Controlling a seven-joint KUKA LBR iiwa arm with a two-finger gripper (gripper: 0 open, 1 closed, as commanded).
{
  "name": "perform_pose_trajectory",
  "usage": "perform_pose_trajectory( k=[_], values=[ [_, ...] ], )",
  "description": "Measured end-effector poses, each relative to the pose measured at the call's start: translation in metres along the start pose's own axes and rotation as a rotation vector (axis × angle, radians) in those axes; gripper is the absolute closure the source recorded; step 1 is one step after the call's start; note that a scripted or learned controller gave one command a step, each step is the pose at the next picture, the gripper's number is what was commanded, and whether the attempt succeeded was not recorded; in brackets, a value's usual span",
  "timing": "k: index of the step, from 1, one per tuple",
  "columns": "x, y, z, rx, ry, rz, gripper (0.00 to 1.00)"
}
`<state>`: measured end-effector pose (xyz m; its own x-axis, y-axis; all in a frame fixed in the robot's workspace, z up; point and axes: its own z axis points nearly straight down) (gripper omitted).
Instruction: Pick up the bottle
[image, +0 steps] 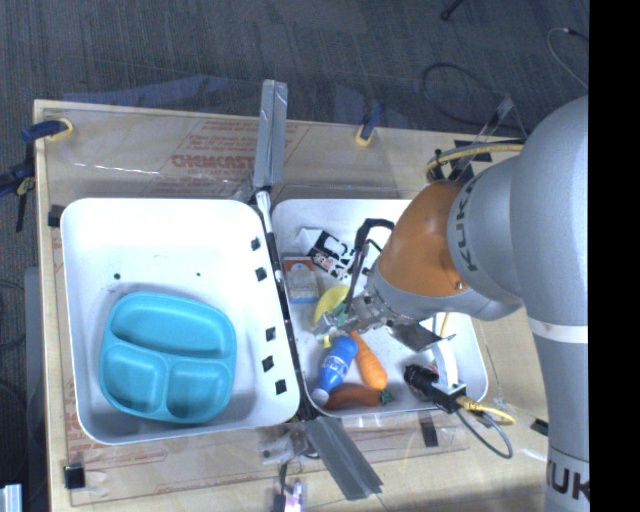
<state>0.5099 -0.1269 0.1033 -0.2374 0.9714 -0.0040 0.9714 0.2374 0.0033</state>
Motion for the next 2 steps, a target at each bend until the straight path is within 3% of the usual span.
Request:
perform_pose_trajectory(
  k=[1, 2],
  values=[
    [0.0064, 0.0092, -0.1656, 0.001, 0.003, -0.172, 1.0],
    [0.0064, 0.0091, -0.1656, 0.001, 0.003, -0.172, 0.0]
  ],
)
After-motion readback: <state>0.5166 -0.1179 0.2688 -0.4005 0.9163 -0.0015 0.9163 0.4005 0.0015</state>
